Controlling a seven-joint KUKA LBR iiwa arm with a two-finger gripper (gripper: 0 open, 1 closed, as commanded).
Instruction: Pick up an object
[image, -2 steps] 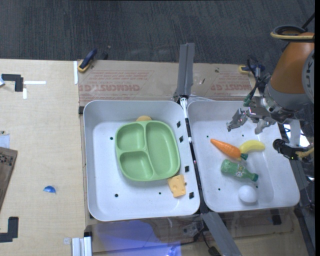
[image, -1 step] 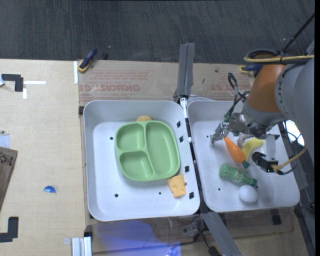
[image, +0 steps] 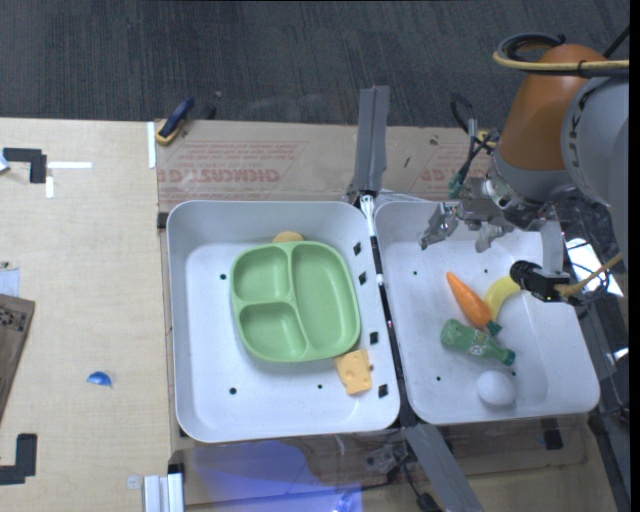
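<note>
My gripper (image: 460, 232) hangs over the far left part of the right bin (image: 420, 385), with its two fingers (image: 434, 230) spread open and nothing between them. Below it in that bin lie an orange carrot (image: 468, 298), a yellow piece (image: 501, 292) touching the carrot's right side, a green bottle (image: 476, 341) on its side, and a white ball (image: 495, 388) near the front. The carrot is the closest of these to the gripper, a short way nearer the front.
The left bin (image: 200, 400) holds a green divided plate (image: 295, 300), a yellow cheese wedge (image: 354, 371) at the plate's front right, and a yellow thing (image: 288, 238) peeking out behind the plate. A grey divider (image: 372, 140) stands between the bins at the back.
</note>
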